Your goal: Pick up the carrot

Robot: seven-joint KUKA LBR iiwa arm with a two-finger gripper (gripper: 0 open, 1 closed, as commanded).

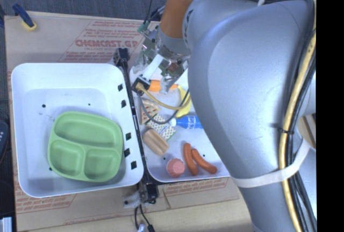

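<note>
A grey robot arm (252, 91) with an orange band (177, 5) above its wrist reaches in from three o'clock and covers most of the right-hand bin (161, 172). Its gripper (157, 85) hangs over the twelve o'clock end of that bin, just beside the dark divider (131, 118) where the two bins meet. A small orange piece, apparently the carrot (155, 86), sits right at the gripper's tip; whether the fingers are clamped on it or merely resting against it cannot be told from this angle.

Toward six o'clock from the gripper, the same bin holds a jumble of toy food: a yellow banana (184, 103) curving beside the arm, a blue packet (188, 122), a tan bread roll (155, 141), a round pink slice (175, 167) and two orange-red sausages (196, 160) lying side by side near the bin's six o'clock rim.

At nine o'clock, the left-hand bin (32, 86) carries a green divided plate (85, 146), lying flat in the six o'clock half of that bin, well apart from the gripper. Both bins rest on brown cardboard (86, 37) printed with red lettering, with a blue clamp (24, 16) at its ten o'clock corner.
</note>
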